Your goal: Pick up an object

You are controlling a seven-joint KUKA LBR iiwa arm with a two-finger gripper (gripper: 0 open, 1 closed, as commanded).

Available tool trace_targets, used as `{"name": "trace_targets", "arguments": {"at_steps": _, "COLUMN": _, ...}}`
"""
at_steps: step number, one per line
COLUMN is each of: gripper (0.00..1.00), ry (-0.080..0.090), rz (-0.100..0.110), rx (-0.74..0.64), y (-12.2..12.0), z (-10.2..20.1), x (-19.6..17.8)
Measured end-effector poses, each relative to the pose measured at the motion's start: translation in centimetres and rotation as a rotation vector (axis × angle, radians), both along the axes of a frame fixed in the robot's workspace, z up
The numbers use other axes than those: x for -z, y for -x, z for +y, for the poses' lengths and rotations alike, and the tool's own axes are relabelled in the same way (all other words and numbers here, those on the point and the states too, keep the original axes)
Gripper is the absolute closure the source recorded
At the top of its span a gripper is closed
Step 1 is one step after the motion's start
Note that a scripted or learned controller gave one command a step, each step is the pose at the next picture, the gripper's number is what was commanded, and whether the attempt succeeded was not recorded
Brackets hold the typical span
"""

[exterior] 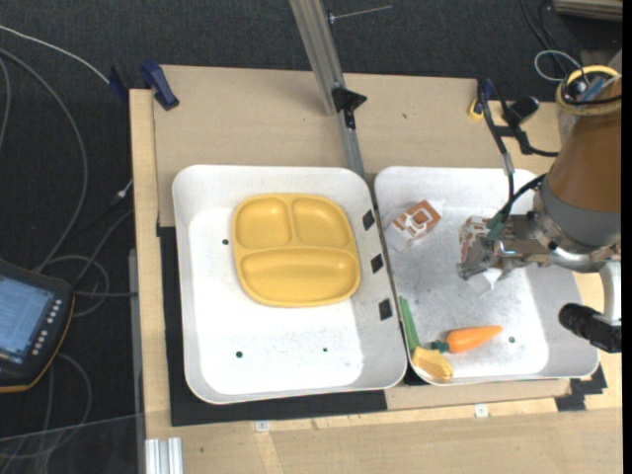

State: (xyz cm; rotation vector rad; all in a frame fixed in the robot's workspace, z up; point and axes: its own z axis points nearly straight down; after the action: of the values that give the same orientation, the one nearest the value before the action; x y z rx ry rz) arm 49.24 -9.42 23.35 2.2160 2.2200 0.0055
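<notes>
You have two shallow white bins side by side on the bench. The left bin (197,294) holds a yellow divided plate (294,248), lying flat toward its upper half and well apart from the arm (592,166). The right bin (434,181) is where the work is: the arm reaches into it from the right, and its gripper (481,253) sits low over the middle of that bin.

You cannot tell from this view whether the hand is spread or closed, and nothing can be seen caught in it, so treat it as empty-handed until you see otherwise.

Three small things lie in the right bin. A toy carrot (470,339) lies on its side near the front edge, below the gripper and apart from it. A small brown and white block (416,219) sits up and to the left of the gripper, near it but not touching. A little yellow piece (433,365) rests in the front left corner, just beside a green strip (408,323).

The carrot looks the easiest pick. Expect it to be light, stiff and rather smooth, so it may roll or slip. Take it across its thicker middle, fingers square to its length. The block looks light too, with flat faces that should grip well. The yellow piece sits close to the bin wall, which would crowd the fingers.
</notes>
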Motion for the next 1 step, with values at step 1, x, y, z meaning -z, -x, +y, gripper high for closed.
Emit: {"name": "trace_targets", "arguments": {"at_steps": 1, "gripper": 1.0, "ry": -0.002, "rz": 0.004, "rx": -0.005, "y": -2.47, "z": 4.56, "x": 1.03}}
